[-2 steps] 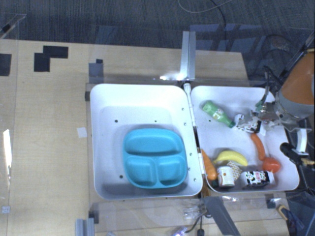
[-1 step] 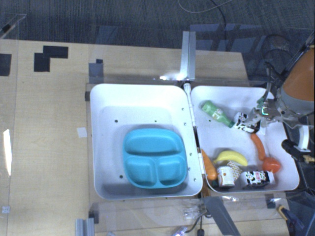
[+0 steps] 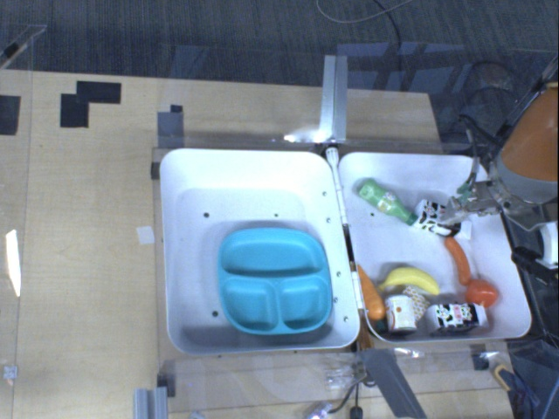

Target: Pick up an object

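Reaching in over the right bin (image 3: 521,321), the gripper (image 3: 456,208) sits at a small black-and-white object (image 3: 430,216); whether it is open or closed cannot be told. Risk: a glancing grasp may nudge this piece against the green bottle (image 3: 384,202) or the red-orange piece (image 3: 458,258) just beside it. Counts: one banana (image 3: 412,278), one carrot (image 3: 370,293), one tomato (image 3: 482,293), two small cartons (image 3: 402,313), one blue tray (image 3: 274,279) in the left bin (image 3: 188,190).
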### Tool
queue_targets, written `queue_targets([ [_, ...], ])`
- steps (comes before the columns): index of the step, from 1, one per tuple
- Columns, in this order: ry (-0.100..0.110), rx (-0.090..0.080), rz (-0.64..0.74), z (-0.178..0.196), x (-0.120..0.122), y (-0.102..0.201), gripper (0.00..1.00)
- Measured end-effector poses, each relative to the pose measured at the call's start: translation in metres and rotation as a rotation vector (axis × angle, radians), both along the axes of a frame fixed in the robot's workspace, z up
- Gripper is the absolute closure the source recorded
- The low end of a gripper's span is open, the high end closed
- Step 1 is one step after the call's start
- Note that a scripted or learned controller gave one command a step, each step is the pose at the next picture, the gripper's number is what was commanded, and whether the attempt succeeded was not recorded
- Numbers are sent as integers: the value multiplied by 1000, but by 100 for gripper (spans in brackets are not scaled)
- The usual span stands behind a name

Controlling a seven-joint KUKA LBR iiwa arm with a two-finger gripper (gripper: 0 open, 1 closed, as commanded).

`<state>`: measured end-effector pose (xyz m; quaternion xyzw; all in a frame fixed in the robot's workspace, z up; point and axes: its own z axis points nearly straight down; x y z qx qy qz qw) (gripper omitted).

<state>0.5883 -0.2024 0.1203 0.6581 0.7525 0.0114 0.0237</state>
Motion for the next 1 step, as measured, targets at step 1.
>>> queue_targets([
  [1,42,13,-57,87,27,-2,100],
])
